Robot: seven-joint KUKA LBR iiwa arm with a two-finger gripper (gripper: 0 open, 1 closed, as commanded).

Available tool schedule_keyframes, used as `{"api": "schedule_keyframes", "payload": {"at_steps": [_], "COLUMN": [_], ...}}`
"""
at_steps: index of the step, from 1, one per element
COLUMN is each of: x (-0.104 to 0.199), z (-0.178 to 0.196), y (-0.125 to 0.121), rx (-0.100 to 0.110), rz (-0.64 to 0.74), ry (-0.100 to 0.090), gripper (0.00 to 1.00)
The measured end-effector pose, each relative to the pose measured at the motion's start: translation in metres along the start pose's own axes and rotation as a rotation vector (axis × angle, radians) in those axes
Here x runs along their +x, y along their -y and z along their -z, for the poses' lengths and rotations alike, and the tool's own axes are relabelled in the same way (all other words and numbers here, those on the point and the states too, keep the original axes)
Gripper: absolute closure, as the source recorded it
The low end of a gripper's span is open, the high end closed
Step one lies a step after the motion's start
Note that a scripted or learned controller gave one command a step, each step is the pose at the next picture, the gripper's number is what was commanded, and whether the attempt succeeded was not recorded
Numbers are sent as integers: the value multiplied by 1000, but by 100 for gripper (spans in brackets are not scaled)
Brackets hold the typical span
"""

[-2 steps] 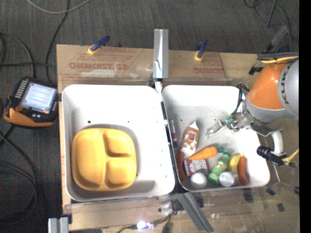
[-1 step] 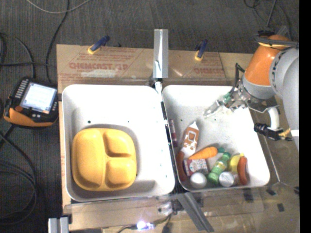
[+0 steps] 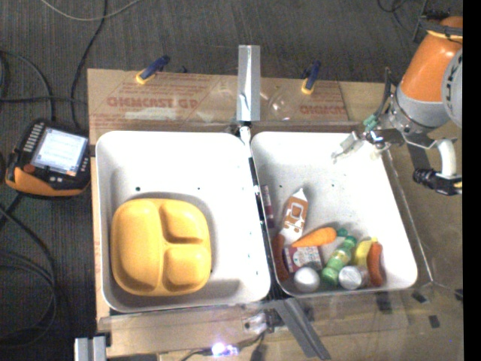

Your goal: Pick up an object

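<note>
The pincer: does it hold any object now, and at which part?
Nothing is held. The pincer hangs above the bare upper part of the right bin, apart from the objects piled at its lower end.

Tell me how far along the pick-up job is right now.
Nothing looks picked yet. The carrot, bottles and other items lie piled at the near end of the right bin. The gripper sits above that bin's far right corner, apart from the pile. Reaching down, grasping and lifting an item all remain.

Two white bins point(image 3: 135, 145), one yellow tray point(image 3: 161, 244), one carrot point(image 3: 314, 238).
</note>
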State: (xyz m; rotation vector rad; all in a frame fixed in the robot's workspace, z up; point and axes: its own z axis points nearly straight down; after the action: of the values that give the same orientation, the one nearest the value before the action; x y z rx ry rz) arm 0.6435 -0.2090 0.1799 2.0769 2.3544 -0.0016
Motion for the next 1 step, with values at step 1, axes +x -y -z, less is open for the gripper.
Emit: {"api": "schedule_keyframes", "payload": {"at_steps": [1], "x": [3], "z": [-86], "y": [37], "rx": [-1], "rz": [34], "ry": [-3], "gripper": [0]}}
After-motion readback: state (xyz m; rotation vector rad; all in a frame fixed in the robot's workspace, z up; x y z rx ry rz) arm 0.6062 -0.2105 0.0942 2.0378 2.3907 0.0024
